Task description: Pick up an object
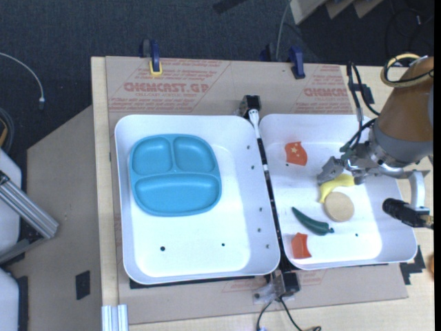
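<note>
A: Which items lie in the right bin [386,133]?

B: A red piece [295,153] at ten o'clock, a second red piece [300,245] at seven o'clock, a dark green pepper [311,221] just above it, and a tan round object [338,206] near centre, touching a yellow object [335,185] at its eleven o'clock.

A: And the gripper [339,166]?

B: It hangs directly over the yellow object; whether its fingers are open or closed cannot be told.

A: The left bin [200,250]?

B: It holds a blue divided plate [176,173] toward ten o'clock.
</note>
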